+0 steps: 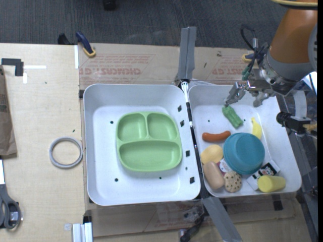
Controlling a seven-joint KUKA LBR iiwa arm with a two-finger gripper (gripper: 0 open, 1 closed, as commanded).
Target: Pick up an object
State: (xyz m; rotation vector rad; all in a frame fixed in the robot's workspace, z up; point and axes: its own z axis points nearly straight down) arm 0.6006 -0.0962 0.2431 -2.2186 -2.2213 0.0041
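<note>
Orange at the band and grey below it, my arm came in from the right side of the camera view and bent down over the far end of the right bin. My hand hung at that bin's upper part, its two fingers spread wide, one finger reaching down on the left and the other on the right, with nothing between them. The left fingertip sat just above the upper end of a small green pickle-shaped piece, very near it; whether it touched I could not tell. That green piece lay flat on the white floor of the bin, slanted, dull green and oblong. Below it lay a red-orange sausage, and to the right a yellow banana rested against the rim of a blue bowl that stood turned mouth down in the middle of the bin. Crowded at the bowl's left and lower side were a yellow lump, a tan bread roll and a speckled cookie, while a yellow cylinder lay in the lower right corner beside a small black and white card. In the left bin a pale green divided tray lay flat, three compartments up. Out on the bench, left of the bins, lay a grey ring.
</note>
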